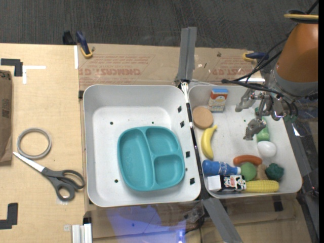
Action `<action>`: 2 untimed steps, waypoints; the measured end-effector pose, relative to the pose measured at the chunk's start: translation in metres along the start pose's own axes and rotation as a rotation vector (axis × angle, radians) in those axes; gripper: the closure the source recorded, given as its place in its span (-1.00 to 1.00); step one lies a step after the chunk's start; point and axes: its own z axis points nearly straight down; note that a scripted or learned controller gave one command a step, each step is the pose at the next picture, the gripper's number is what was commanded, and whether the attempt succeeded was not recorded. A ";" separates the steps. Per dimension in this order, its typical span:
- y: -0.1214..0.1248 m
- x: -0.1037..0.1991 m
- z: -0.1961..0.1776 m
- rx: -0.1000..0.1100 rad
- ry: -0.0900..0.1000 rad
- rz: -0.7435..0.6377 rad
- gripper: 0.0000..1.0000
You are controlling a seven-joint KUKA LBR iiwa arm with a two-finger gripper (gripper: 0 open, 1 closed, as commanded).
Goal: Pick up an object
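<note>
Camera view: gripper (254, 119) is hung at right, over a green toy (263, 134) — fingers (dark, blurry) cannot be told apart.

My pincer (254, 127) hangs over the right bin (230, 92), just above the green toy (263, 134) and white egg (267, 149).

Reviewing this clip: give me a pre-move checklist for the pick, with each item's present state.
1. Gripper over the right bin: ok.
2. Nothing between the fingers: ok.
3. Target under the fingers: a green item and a white egg lie there; which one is meant, cannot tell.
4. Room around the target: not ok, the egg, a sausage and the green item crowd together.
5. Teal divided plate in the left bin for a drop: ok.
</note>
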 end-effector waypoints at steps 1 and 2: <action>0.024 0.047 0.108 0.000 0.001 0.065 -1.00; -0.016 -0.022 0.029 0.001 -0.003 0.238 -1.00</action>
